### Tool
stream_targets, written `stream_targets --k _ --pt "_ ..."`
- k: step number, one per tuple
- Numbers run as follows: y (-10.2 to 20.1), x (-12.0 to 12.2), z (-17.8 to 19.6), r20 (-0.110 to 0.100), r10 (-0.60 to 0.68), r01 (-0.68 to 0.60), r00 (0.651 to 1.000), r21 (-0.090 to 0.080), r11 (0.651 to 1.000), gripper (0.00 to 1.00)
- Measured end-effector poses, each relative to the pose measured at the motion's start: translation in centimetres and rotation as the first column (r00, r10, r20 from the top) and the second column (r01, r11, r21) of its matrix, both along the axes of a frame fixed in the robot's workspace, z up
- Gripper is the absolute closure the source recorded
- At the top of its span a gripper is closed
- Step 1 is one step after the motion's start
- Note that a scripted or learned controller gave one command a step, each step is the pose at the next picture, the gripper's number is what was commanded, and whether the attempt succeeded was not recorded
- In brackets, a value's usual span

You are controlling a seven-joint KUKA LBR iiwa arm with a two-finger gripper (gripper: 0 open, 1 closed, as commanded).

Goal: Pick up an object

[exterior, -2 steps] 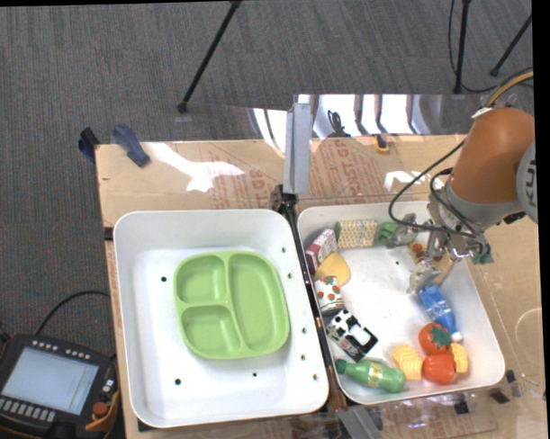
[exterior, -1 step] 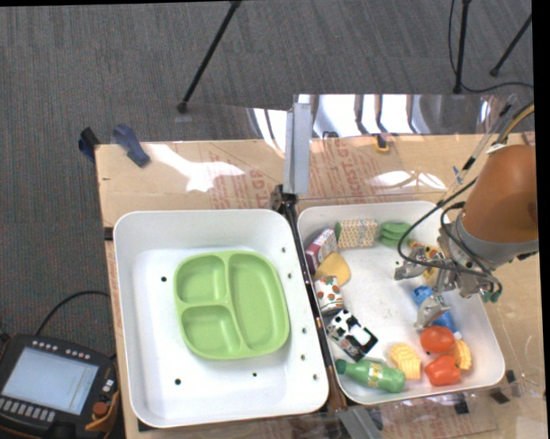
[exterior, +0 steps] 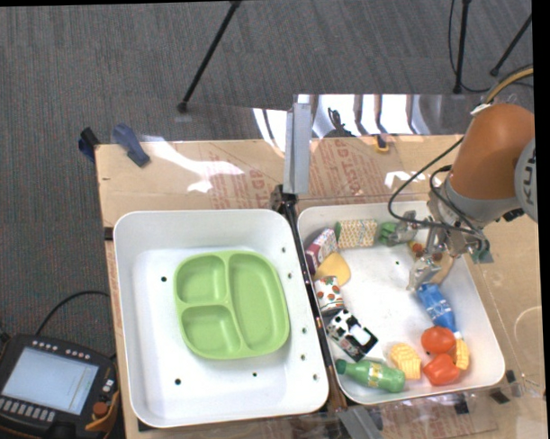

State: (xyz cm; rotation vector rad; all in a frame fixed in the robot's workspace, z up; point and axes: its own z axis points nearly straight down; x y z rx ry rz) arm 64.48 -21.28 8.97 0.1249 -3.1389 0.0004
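Blue bottle (exterior: 437, 307) just below gripper (exterior: 430, 270), label unreadable; gripper open, holding nothing.

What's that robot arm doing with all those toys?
The arm reaches in from the right and hangs its end effector low over the right bin, which is full of toys. It is just above a blue bottle, but nothing shows between its fingers, so it has not picked anything up yet. A green bottle, toy corn and a tomato lie near the bin's front. The left bin holds a green plate.
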Motion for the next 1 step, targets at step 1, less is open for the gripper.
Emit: stream_targets --k 1 --pt "0.30 -6.76 -0.22 0.001 -0.091 0.091 0.996 0.002 0.996 0.00"
